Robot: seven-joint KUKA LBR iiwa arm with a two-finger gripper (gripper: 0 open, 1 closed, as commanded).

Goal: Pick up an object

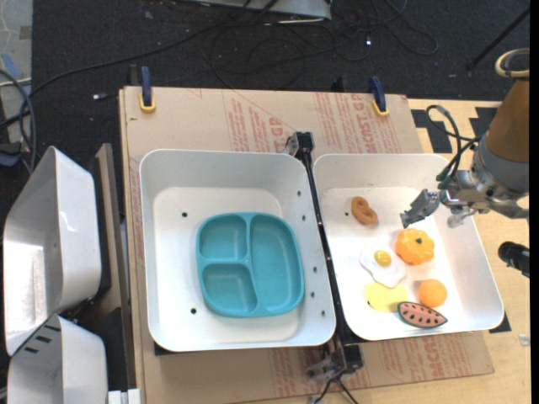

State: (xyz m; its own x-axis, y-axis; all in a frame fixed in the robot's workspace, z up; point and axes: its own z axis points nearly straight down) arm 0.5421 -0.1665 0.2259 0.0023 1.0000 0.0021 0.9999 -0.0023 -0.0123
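Note:
The right bin (pixel 354 173) holds several toy foods: a brown pretzel (pixel 365 211), an orange bell pepper (pixel 415 247), a fried egg (pixel 383 264), a yellow flat piece (pixel 383 297), an orange fruit (pixel 432 293) and a watermelon slice (pixel 420 315). My gripper (pixel 418 209) hangs over the right bin, just above and slightly left of the bell pepper, to the right of the pretzel. Nothing shows between its fingers.
The left bin (pixel 164 225) holds a teal divided plate (pixel 249 264). A black divider (pixel 316 217) runs between the two bins. The arm (pixel 505 150) reaches in from the right edge. White containers (pixel 46 242) stand off the bench at the far left.

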